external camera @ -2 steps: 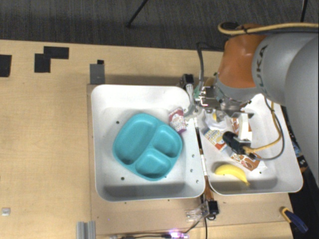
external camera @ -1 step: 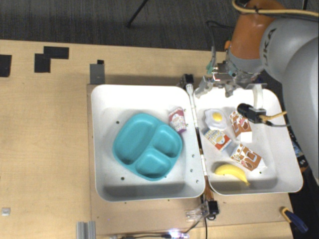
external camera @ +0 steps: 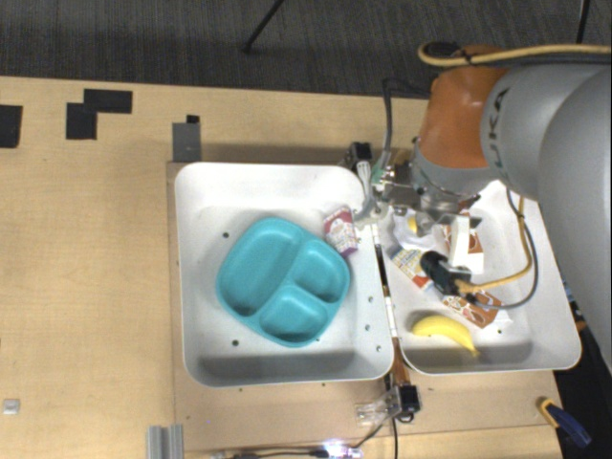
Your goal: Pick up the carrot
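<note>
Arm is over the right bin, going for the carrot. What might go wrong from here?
1. I cannot pick out a carrot for sure. The arm covers the back of the right bin, so the tool may be aimed at the wrong thing.
2. Wrappers lie crowded just in front of the tool, and it could close on one instead.
3. The tool sits close to the wall between the bins; a descent there could strike it.

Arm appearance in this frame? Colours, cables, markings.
Bulky light grey arm with an orange band above the wrist; a yellow cable loops over the band. The hand below is silver-grey metal. Dark lettering beside the band is unreadable.
</note>
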Tool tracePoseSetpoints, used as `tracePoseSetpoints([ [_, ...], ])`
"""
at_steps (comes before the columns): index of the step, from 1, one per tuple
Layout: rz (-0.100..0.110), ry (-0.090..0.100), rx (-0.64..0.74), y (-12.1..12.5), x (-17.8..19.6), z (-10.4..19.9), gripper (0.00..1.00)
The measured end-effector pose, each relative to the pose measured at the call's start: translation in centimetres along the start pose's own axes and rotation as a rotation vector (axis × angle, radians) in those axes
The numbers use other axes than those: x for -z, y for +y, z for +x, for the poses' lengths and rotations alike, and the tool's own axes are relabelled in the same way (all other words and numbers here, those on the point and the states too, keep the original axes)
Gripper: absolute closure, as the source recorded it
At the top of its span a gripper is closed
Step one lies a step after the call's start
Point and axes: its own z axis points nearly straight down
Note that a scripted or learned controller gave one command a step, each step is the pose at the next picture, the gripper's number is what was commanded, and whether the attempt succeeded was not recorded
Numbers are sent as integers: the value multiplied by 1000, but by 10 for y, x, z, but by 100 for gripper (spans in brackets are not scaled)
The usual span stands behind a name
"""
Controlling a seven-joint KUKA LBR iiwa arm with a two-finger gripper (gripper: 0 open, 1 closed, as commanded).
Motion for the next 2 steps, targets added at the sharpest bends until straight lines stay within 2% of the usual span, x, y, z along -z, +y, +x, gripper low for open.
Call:
tracePoseSetpoints([
  [1,-9,-6,43,73,28,-51,0],
  [2,4,-1,-194,-2,-1,-6,0],
])
